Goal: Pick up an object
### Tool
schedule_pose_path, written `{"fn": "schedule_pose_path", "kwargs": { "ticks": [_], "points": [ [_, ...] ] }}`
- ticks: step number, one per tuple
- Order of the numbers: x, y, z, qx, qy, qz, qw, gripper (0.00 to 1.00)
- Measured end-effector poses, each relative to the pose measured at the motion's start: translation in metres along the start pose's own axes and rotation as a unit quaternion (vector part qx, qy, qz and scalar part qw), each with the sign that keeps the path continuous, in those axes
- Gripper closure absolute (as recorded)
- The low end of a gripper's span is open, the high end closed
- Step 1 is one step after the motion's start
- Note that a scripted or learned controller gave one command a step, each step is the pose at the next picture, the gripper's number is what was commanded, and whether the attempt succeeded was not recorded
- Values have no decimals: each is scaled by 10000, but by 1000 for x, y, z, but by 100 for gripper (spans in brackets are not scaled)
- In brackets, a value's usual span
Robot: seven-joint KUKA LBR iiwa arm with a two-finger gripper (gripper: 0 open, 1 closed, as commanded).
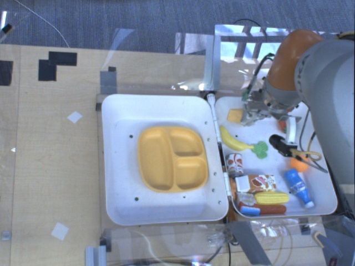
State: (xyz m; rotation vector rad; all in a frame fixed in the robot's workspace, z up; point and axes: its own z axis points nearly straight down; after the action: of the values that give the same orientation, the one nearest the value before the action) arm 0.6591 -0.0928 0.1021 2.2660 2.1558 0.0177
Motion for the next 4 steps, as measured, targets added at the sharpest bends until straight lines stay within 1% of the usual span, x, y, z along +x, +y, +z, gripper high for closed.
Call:
{"fn": "schedule_pose_path", "kwargs": {
  "ticks": [1,2,3,4],
  "points": [
    [0,0,1,6,0,-7,10000,0],
    [4,9,14,52,11,-969,9953,0],
    [5,10,2,40,5,-993,9951,100],
    [-10,16,-114,-7,-3,-1680,9858,100]
  ]
}}
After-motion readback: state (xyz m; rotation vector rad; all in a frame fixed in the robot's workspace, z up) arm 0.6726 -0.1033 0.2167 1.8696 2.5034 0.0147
